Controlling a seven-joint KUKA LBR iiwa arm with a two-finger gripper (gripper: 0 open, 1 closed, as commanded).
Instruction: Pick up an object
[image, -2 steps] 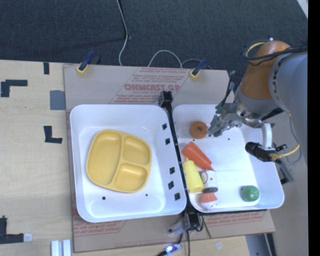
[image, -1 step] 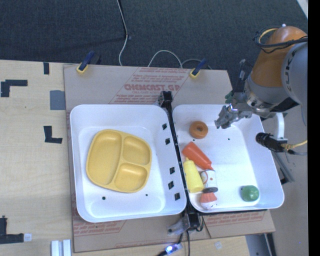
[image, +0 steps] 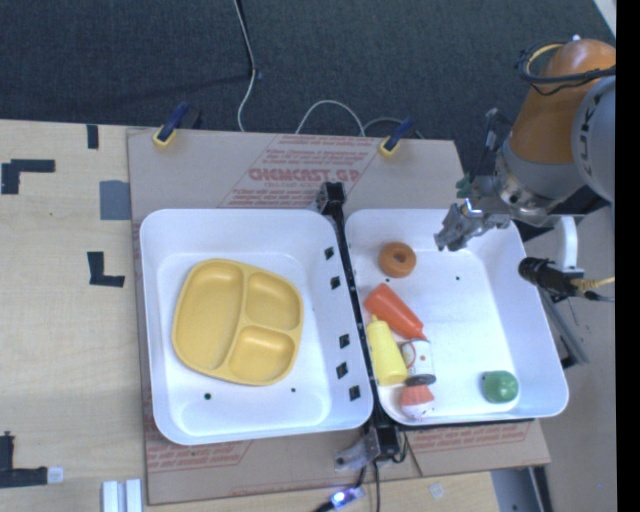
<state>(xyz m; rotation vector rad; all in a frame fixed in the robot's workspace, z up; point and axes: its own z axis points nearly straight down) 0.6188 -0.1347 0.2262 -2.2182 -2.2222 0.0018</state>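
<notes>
Camera view: tool (image: 450, 232) hangs over right bin (image: 520, 330), touching no object.

arm (image: 560, 90) cut off at right edge; tool (image: 452, 232) fingers too small to read

The gripper (image: 452, 232) hung over the right bin's (image: 520, 310) far edge, nothing between its fingers. The doughnut (image: 398, 260) lay just left of it; the green ball (image: 499, 385) sat well nearer the camera.
</notes>
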